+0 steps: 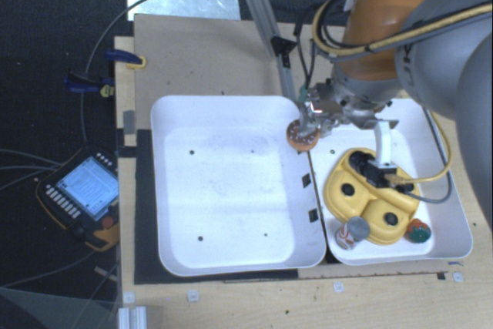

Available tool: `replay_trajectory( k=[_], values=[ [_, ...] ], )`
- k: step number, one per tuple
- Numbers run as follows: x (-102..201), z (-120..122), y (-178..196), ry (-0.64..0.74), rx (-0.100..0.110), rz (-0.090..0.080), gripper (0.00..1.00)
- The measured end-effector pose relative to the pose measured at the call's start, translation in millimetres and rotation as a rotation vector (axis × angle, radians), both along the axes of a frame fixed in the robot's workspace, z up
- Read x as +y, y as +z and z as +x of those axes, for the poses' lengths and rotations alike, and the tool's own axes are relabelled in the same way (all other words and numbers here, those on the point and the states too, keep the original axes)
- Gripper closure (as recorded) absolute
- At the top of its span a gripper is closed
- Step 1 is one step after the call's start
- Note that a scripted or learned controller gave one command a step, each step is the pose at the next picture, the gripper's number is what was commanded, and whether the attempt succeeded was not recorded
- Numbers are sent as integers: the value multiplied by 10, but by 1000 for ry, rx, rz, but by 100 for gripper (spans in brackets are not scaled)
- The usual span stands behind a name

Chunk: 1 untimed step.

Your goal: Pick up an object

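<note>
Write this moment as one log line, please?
arm: over right bin | gripper: at the divide between bins | by it: small round brown object | yellow toy: in right bin

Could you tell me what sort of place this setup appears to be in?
Probably a robotics lab test cell: a grey arm works over two white bins, a teach pendant lies on the floor, and cables trail around the bench.

Arm (431, 19) runs off the right edge and covers the right bin's (454, 239) back wall. Gripper (312, 119) too small and cluttered to read, so the brown disc (303, 136) under it could be held or just lying on the rims. Small bits beside the yellow toy (370, 200) too blurred to name.
</note>
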<state>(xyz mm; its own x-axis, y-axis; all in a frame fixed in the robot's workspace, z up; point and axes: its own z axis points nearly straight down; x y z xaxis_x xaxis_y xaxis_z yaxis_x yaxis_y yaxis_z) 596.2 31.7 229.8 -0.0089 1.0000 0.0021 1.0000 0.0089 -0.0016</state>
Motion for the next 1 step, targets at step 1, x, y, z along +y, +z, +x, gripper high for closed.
replay_trajectory(
  k=[1],
  values=[
    [488, -232, -117, 0, 1, 0, 100]
  ],
)
